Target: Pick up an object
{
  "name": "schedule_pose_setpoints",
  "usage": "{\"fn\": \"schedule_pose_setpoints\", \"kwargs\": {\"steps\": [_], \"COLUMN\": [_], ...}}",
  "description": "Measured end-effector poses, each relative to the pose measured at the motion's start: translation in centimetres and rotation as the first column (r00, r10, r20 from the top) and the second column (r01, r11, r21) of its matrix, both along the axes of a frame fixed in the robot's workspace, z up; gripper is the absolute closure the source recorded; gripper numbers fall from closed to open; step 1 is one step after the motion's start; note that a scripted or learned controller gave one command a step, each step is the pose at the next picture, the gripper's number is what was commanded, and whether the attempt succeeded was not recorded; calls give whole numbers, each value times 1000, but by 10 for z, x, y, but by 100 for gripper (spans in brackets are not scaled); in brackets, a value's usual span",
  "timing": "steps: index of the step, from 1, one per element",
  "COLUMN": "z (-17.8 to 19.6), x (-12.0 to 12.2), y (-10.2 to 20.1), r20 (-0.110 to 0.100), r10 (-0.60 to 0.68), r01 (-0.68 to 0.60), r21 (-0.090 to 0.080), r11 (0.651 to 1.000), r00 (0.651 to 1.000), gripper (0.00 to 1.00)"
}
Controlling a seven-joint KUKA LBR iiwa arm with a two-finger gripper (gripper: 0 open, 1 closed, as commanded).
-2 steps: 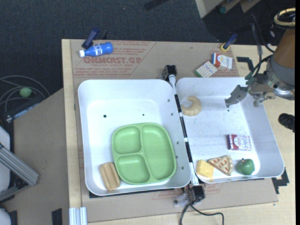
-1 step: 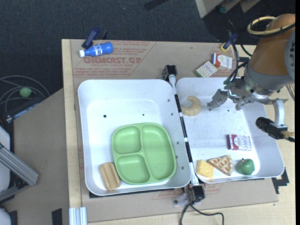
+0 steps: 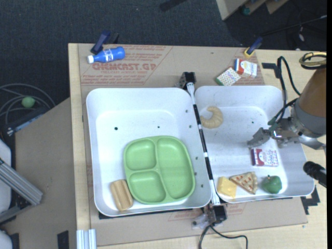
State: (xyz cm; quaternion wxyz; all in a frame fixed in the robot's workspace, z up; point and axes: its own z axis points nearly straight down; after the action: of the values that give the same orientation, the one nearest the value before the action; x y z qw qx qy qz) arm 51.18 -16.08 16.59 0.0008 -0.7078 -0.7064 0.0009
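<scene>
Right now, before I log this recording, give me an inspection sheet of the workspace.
Surface: bench bearing two white bins, left bin and right bin.
Job's things: croissant, red-and-white packet, cheese wedge, pizza slice, green pepper in right bin.
Clutter: green divided tray, bread piece in left bin; blue bottle, small cartons on bench.
Grippers: gripper low over right bin, above the packet.
Cables: black cable at right; coil at left.
Surroundings: dark carpet.

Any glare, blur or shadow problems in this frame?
Camera view: lighting even and soft, the white right bin and left bin bright but not blown out; faint shadows under the croissant and green tray; gripper and arm look slightly smeared; overall resolution low, so label text on the red-and-white packet is unreadable.
</scene>
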Motion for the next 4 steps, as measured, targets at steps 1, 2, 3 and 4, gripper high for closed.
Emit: {"fn": "schedule_pose_setpoints", "kwargs": {"steps": [1,2,3,4], "z": [-42,-82,-81,-72], "x": [5,-34,2,2], "y": [-5,-50,13,12], "r20": [0,-1,4,5], "r10": [1,0,4,2], "r01": [-1,0,-4,-2], "r21": [1,1,0,-1], "r11": [1000,1000,1000,1000], "r00": [1000,1000,1000,1000], "gripper": [0,0,0,100]}}
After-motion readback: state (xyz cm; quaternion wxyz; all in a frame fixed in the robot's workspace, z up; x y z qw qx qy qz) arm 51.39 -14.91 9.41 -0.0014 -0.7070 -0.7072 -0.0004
